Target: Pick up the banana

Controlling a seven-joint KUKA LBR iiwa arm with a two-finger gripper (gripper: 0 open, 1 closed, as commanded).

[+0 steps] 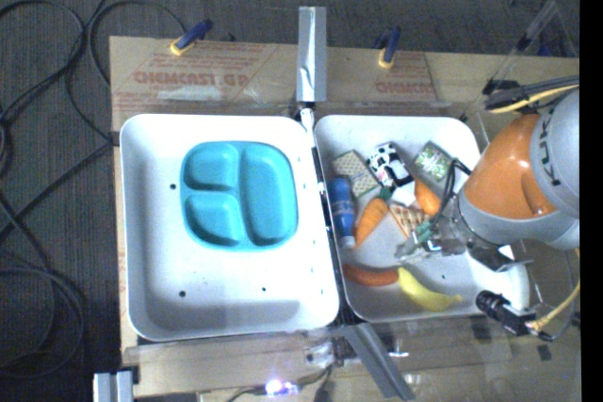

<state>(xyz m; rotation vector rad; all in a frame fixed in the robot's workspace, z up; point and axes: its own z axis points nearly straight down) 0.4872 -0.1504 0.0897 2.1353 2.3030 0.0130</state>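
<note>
The yellow banana [426, 290] lies near the front edge of the right bin [457, 129], curving toward the front right. My gripper [421, 240] hangs over the middle of that bin, just behind the banana and a little above it. It sits close to a checked snack piece [406, 219]. Nothing shows as held. The grey arm with its orange band [504, 179] comes in from the right and hides the bin's right side.
Around the gripper lie a carrot [370, 219], a blue bottle [340, 205], a red-orange piece [372, 275] left of the banana, a black-and-white toy [388, 165], a green packet [434, 161] and an orange item [427, 198]. The left bin [151, 297] holds a blue divided tray [240, 193].
</note>
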